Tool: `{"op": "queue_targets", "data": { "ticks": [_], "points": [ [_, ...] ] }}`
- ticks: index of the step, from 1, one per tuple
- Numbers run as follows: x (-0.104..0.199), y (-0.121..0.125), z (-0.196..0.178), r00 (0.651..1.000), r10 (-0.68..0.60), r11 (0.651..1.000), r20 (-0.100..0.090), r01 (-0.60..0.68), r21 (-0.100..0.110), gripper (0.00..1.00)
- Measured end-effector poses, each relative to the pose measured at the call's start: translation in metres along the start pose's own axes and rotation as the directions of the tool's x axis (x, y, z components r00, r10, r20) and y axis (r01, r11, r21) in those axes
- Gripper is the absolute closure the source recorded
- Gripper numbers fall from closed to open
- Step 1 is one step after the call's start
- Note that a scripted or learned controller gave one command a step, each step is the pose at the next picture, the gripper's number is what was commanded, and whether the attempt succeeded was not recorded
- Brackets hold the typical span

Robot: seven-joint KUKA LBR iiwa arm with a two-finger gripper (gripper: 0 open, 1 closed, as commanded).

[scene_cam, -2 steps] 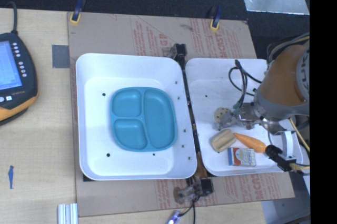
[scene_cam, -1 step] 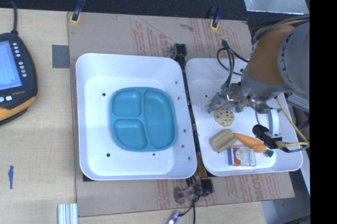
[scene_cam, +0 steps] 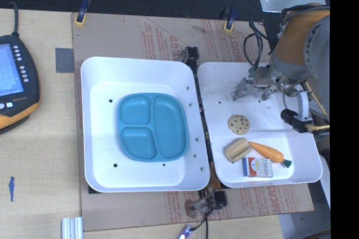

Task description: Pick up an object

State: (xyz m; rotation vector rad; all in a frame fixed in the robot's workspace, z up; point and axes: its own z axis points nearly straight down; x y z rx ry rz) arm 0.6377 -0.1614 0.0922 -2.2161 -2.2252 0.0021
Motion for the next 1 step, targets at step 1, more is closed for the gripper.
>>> {"op": "queue_targets", "data": {
  "ticks": [1],
  "points": [
    [0.0654,-0.0482,0.0009,1.0,-0.003,1.0,0.0,0.003,0.003,0.0]
  ]
}}
